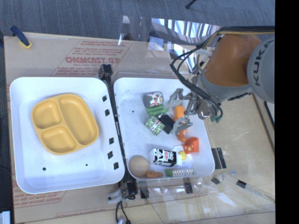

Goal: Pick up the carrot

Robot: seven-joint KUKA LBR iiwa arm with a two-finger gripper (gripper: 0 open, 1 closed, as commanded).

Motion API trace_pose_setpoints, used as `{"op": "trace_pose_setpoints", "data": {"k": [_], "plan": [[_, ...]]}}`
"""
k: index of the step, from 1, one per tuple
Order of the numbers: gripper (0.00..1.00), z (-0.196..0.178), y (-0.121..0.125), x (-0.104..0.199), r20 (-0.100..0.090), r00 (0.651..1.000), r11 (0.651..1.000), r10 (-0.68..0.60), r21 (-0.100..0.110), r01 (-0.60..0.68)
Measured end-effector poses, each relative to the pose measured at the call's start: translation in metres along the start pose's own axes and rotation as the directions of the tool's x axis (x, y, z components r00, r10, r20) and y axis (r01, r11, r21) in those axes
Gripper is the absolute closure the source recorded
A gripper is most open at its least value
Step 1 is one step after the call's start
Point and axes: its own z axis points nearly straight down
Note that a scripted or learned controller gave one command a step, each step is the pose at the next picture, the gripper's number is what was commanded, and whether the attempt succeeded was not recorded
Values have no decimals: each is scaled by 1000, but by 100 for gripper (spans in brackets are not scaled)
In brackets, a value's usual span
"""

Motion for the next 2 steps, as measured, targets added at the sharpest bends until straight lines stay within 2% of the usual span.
{"op": "trace_pose_setpoints", "data": {"k": [1, 2], "plan": [[0, 109, -27, -36, 11, 998, 998, 60, 3, -60], [0, 109, -39, -7, 12, 996, 997, -83, 3, 83]]}}
